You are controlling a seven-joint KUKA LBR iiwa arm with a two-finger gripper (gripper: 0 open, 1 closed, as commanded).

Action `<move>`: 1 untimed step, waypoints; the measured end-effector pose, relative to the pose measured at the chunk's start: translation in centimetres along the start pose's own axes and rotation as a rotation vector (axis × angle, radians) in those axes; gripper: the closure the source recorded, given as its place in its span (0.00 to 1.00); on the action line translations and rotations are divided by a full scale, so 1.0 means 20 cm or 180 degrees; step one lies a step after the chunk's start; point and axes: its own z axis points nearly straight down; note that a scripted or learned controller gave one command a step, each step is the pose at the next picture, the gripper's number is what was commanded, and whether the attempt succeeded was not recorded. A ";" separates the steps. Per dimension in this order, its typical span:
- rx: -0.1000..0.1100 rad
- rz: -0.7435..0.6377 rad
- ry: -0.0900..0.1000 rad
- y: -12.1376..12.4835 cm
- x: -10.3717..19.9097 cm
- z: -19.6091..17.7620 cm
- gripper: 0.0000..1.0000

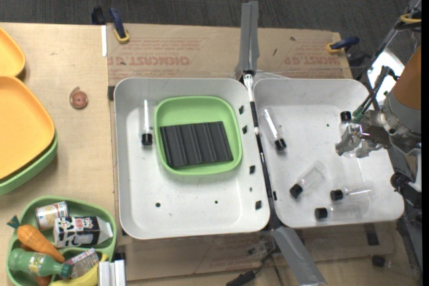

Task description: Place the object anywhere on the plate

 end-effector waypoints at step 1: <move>0.0005 -0.0478 0.0002 -0.06 0.01 0.22 1.00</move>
